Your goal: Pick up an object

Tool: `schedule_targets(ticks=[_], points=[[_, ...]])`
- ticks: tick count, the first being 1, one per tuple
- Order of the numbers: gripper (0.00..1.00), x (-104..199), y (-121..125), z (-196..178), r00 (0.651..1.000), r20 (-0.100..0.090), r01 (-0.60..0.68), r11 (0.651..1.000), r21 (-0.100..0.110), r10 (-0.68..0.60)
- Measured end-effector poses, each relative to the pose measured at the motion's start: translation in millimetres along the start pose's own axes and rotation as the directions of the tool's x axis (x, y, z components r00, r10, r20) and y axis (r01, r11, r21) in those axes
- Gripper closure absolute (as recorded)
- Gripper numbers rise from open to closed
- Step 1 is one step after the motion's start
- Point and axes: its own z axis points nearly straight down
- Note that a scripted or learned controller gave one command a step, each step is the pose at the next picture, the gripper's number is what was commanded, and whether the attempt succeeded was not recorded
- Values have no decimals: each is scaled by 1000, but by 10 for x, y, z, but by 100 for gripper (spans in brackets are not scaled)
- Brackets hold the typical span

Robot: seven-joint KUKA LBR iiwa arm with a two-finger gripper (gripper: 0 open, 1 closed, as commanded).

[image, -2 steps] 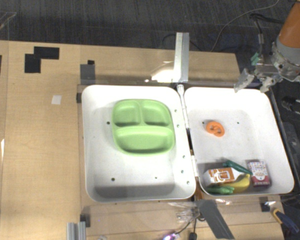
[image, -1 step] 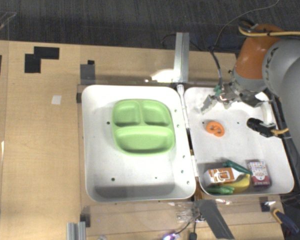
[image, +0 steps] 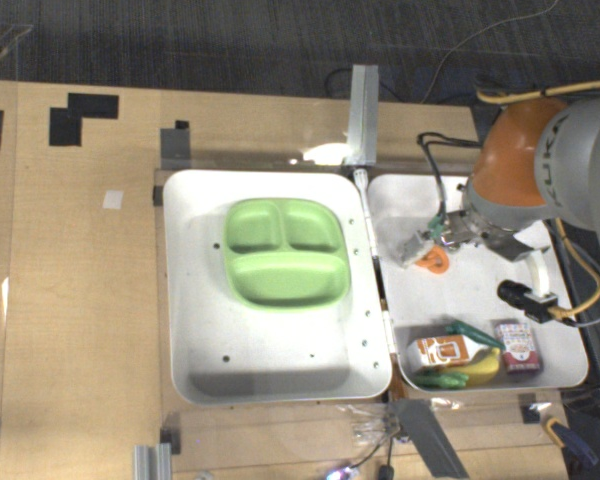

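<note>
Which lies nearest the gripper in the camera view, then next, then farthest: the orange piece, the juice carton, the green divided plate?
1. Orange piece, right bin, just beside the gripper.
2. Juice carton, right bin's near edge.
3. Green divided plate, in the left bin.

Table (image: 70,298): light wood top, fills left and centre of frame. Black square markers (image: 80,116) at upper left of it. Dark grey carpet floor (image: 230,13) across the top of frame. Thin cable (image: 500,23) trails over the carpet, upper right. Lighting even, overhead glare near top centre.
</note>
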Motion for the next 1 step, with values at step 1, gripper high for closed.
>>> schedule_targets(ticks=[1], points=[[100,3,30,-123,1000,2,1,1000,-8,-1]])
